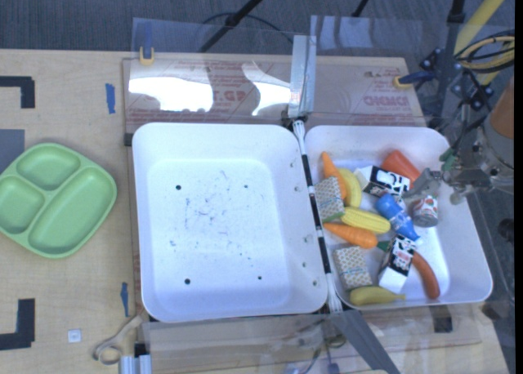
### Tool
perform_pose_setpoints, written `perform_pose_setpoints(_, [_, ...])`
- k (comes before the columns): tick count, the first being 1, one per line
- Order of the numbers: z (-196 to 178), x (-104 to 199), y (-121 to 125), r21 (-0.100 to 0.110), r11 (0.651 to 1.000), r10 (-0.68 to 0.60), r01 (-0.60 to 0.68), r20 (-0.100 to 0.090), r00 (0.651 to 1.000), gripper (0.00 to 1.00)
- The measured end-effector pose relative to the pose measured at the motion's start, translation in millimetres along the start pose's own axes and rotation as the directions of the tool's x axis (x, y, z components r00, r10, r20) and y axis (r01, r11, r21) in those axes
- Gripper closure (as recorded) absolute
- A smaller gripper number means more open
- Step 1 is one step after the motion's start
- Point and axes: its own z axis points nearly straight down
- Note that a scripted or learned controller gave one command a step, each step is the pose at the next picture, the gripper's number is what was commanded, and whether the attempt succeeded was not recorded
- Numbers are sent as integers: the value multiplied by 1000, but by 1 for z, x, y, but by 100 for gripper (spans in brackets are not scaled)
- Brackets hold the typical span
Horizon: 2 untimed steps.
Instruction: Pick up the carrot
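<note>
Orange carrot (350, 234) (tapered, lying flat).

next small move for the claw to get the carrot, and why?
Probably shift the claw left over the right bin toward the carrot. It sits at the bin's right side, apart from the carrot, which lies near the divider below the corn, beside a sponge.
</note>
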Motion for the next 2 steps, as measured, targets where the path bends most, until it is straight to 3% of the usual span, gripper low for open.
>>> perform_pose_setpoints(1, [84, 30, 44, 0, 999, -51, 51, 0, 999, 0])
perform_pose_setpoints(2, [89, 29, 127, -4, 988, -155, 155, 3, 988, 0])
